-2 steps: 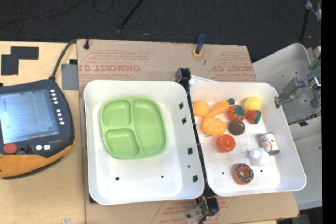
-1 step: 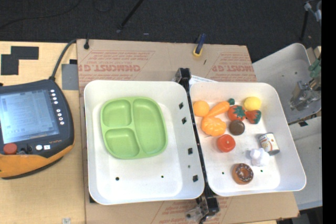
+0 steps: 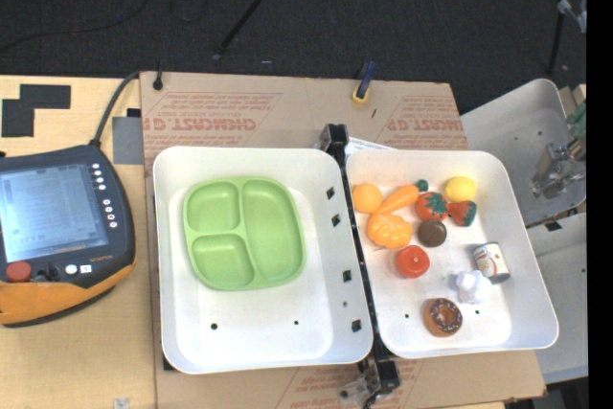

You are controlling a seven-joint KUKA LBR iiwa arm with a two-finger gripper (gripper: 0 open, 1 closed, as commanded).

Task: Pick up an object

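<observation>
The right white bin [image 3: 522, 302] holds several toy foods. An orange [image 3: 367, 197], a carrot [image 3: 398, 198] and an orange pumpkin-like piece [image 3: 389, 230] lie at its left. A red tomato [image 3: 413, 261] and a brown round piece [image 3: 432, 233] sit near the middle. A yellow lemon [image 3: 461, 189] and a red strawberry [image 3: 465, 212] are at the back right. A small can [image 3: 490, 261], a white lump [image 3: 468, 284] and a chocolate doughnut [image 3: 443, 316] lie toward the front right.
The left white bin [image 3: 192, 321] holds a green divided plate [image 3: 244, 233]. A teach pendant [image 3: 57, 225] lies on the bench at the far left. A blue and yellow clamp [image 3: 363, 83] sits on the cardboard behind the bins. A grey platform [image 3: 527, 124] stands at the right.
</observation>
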